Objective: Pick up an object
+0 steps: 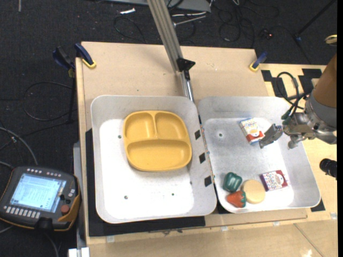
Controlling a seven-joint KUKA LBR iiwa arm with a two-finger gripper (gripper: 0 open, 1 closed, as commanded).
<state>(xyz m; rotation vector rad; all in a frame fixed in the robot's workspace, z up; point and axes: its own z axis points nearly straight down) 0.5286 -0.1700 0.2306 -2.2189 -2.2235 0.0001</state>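
While angled leftward, end effector [276, 135] seemingly beside carton [251, 130]

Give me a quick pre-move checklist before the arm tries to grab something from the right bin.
1. Gripper over the right bin: ok.
2. Nothing between its fingers: ok.
3. Nearest target, small carton, apart from other items: ok.
4. Purple packet lying free: ok.
5. Green pepper, red piece and yellow round separated: not ok, clustered and touching.
6. Yellow tray out of the way in the left bin: ok.
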